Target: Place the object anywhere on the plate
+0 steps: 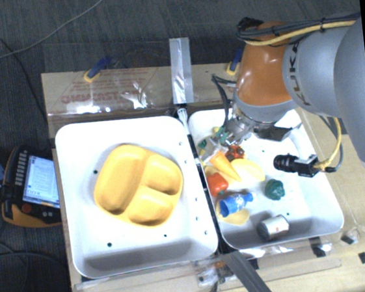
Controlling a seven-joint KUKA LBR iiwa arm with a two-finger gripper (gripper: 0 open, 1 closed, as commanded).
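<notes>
From above we see two shallow white bins side by side. The left bin [83, 251] holds a yellow sectioned plastic plate [138, 184]. The grey arm with its orange band [263, 74] reaches in from the right, and its gripper [232, 136] sits low over the upper left of the right bin [327, 210], just above a cluster of small toys: an orange carrot-shaped piece [222, 164], a red round piece [217, 183], a blue piece [233, 203], a green ball [274, 189] and a grey cylinder [273, 226]. We cannot tell whether it grasps anything.
</notes>
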